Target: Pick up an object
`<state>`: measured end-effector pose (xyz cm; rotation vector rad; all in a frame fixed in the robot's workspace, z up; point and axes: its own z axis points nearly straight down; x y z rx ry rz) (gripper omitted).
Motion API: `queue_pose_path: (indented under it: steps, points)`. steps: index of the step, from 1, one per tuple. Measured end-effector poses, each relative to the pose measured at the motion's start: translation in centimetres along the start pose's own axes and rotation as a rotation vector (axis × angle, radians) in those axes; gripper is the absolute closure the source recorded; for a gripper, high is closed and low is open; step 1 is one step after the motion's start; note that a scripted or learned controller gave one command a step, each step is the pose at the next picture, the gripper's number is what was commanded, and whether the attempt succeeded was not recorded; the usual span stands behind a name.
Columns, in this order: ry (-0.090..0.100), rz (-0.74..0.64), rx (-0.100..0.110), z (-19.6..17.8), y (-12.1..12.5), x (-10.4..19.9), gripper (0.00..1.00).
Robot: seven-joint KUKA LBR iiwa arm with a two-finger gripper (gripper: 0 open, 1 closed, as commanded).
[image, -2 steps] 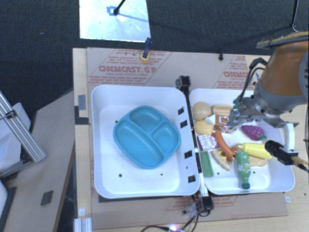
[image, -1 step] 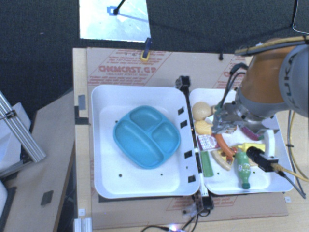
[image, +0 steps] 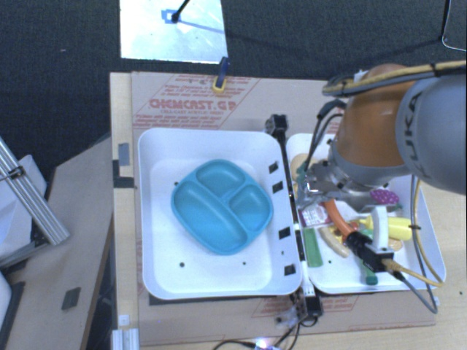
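In the camera view, the arm (image: pixel 390 122) reached in from the right and hung low over the right bin (image: pixel 432 262), its orange band and grey wrist covering much of that bin's far half. The gripper (image: pixel 315 188) sat beneath the wrist near the bin's left wall. Whether it was spread or closed could not be told from this angle, and nothing was seen held in it.

The candidates to pick lay crowded in the right bin: a green stick (image: pixel 312 246) along the left wall, an orange piece (image: pixel 338 214) just beside it, a yellow object (image: pixel 394 229) further right, and a purple item (image: pixel 384 195) at the wrist's edge. The left bin (image: pixel 157 272) held only a blue divided plate (image: pixel 219 206), well apart from the gripper.

To do this step well, the descent probably ought to centre on one piece, likely the orange one nearest the tool, rather than straddle two. The wall was close, so a straight vertical approach looked safest, followed by a slow lift to check the hold.
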<state>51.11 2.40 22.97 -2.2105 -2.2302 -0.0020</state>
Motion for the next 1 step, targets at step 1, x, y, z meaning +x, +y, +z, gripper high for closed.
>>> queue_pose_path:
  steps: [1]
  points:
    - [-0.003, 0.009, -0.001, 0.54, 0.71, -1.68, 1.0]
